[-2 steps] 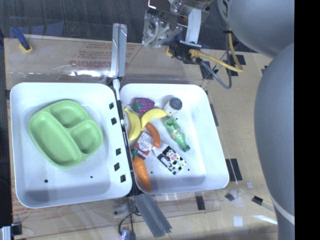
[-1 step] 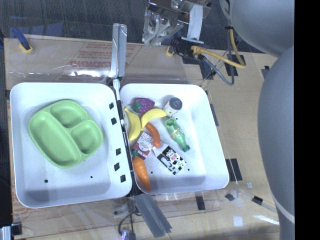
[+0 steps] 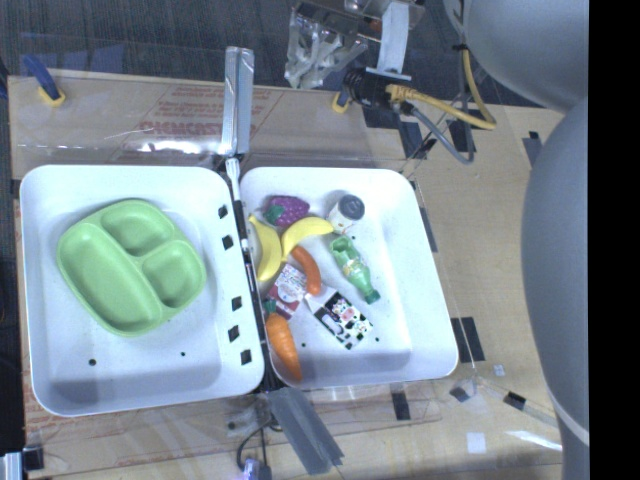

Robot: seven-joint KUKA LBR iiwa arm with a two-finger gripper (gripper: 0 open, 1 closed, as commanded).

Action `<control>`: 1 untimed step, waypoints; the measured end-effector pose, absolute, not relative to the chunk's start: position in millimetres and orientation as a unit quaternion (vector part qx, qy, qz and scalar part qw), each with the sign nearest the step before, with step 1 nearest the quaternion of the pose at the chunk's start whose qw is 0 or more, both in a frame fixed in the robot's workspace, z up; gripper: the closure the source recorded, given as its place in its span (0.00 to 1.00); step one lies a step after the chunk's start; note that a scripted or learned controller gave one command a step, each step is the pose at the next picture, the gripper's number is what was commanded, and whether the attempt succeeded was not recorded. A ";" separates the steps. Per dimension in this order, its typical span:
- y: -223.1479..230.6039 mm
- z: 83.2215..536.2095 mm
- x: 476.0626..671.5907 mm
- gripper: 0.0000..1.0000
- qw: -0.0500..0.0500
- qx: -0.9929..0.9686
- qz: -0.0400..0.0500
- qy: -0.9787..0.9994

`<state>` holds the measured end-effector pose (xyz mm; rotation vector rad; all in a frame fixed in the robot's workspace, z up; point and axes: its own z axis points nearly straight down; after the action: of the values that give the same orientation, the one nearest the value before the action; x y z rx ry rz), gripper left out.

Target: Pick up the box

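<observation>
The carrot [image 3: 283, 347] lies nearest; beside it the box [image 3: 344, 320] — judged light, stiff, best gripped across its short sides — while the tool's [image 3: 318, 60] state cannot be told.

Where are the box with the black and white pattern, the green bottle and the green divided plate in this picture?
box [image 3: 344, 320]: camera view, on its patterned top face.
green bottle [image 3: 355, 267]: camera view, on the middle of its body.
green divided plate [image 3: 130, 264]: camera view, on the ridge between its compartments.
</observation>
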<state>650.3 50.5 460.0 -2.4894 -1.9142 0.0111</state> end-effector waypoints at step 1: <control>53.5 469.6 650.5 1.00 0.001 -0.789 0.004 -0.614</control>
<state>650.5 53.5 469.6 -2.4789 -1.9275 0.0134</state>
